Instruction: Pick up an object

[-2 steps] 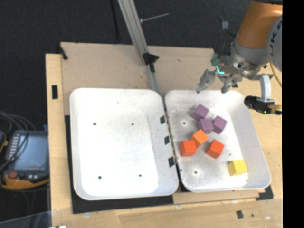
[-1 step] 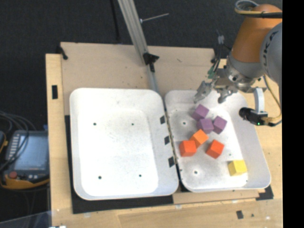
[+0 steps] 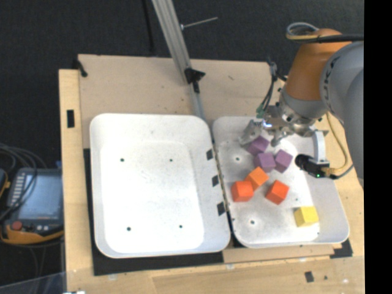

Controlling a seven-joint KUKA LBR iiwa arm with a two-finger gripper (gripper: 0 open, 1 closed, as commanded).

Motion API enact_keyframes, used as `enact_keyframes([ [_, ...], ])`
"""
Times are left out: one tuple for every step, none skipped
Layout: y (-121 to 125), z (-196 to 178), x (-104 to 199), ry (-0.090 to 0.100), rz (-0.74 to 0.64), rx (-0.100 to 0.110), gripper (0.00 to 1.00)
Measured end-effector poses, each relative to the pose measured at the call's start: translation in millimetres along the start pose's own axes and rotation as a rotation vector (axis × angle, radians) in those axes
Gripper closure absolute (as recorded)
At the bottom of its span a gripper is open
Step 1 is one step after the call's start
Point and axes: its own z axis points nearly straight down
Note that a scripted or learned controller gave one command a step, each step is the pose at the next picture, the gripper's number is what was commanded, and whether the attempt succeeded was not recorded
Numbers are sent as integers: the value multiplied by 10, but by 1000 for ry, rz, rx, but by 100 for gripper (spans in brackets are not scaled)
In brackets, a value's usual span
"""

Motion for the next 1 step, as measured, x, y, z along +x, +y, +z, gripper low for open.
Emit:
enact_keyframes([
  [-42,460,-17,-10,-1,-24,0],
])
